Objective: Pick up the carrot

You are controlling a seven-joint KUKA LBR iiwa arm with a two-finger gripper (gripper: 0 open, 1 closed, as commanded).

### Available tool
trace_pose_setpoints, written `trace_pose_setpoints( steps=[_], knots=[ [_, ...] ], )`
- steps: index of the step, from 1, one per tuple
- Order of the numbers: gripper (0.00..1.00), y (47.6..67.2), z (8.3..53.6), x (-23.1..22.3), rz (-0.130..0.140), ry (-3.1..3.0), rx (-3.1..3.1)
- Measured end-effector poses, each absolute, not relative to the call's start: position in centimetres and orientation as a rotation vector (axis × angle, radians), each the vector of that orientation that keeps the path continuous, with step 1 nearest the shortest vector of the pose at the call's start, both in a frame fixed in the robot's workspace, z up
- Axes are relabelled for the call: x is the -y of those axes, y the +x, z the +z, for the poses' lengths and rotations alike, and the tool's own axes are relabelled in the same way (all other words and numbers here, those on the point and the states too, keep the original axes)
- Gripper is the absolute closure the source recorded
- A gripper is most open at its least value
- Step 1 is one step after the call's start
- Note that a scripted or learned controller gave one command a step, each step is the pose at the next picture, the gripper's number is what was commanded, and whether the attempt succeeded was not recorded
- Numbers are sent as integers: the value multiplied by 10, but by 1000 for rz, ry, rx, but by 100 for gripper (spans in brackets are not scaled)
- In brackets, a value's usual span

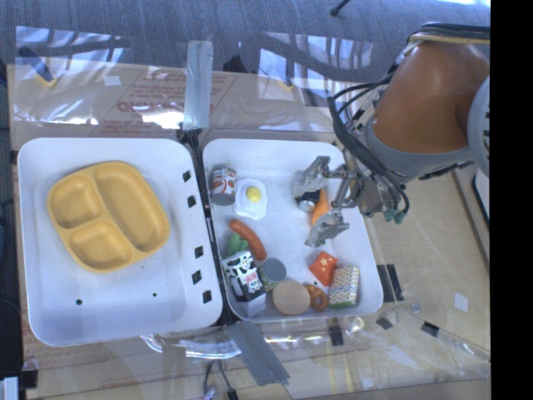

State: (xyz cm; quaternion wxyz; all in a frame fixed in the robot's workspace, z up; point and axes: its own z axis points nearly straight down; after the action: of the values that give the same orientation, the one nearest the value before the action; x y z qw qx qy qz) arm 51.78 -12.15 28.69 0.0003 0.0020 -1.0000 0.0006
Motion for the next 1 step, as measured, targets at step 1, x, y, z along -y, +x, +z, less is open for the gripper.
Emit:
trace_pose_setpoints(
  steps=[1],
  knots=[
    [0, 569, 206, 168, -2, -125, 3132]
  ],
)
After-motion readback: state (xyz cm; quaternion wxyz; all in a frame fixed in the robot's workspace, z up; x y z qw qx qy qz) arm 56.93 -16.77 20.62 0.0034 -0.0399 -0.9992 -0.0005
